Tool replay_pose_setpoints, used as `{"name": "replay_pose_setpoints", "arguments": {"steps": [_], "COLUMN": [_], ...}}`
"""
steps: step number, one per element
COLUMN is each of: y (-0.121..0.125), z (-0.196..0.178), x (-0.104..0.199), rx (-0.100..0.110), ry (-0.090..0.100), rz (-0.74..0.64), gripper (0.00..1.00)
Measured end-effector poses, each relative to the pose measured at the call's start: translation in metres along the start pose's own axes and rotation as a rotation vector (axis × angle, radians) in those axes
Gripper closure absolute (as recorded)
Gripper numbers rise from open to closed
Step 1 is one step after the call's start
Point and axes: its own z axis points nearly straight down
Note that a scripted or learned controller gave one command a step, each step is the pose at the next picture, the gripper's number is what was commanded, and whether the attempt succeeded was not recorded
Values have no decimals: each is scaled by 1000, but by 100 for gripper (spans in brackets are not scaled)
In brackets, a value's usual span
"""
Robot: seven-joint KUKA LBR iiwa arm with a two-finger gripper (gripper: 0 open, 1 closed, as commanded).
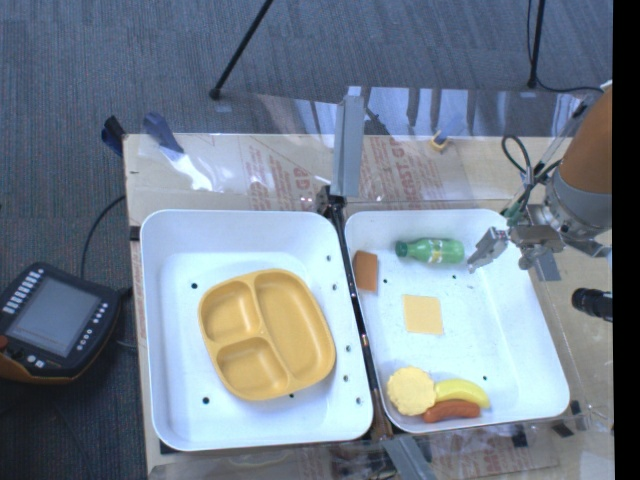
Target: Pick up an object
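Gripper [512, 249] sits over the right bin's [520, 368] far right corner, jaws spread wide, holding nothing. Closest target is the green bottle [430, 251], lying on its side just left of the fingers; cheese slice [422, 315] mid-bin, banana [462, 392] at the near edge. Risk: the round bottle could roll off the fingers, or the fingers hit the bin wall.

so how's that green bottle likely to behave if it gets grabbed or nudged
The green bottle lies on its side, so a nudge would probably roll it. Its rounded, glossy-looking body may slip between fingers. It looks like a small toy, likely light.
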Motion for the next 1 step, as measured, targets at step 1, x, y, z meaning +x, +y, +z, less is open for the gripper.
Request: {"name": "replay_pose_setpoints", "arguments": {"steps": [1], "y": [51], "z": [113], "x": [75], "rx": [1], "ry": [1], "rz": [-91], "gripper": [0]}}
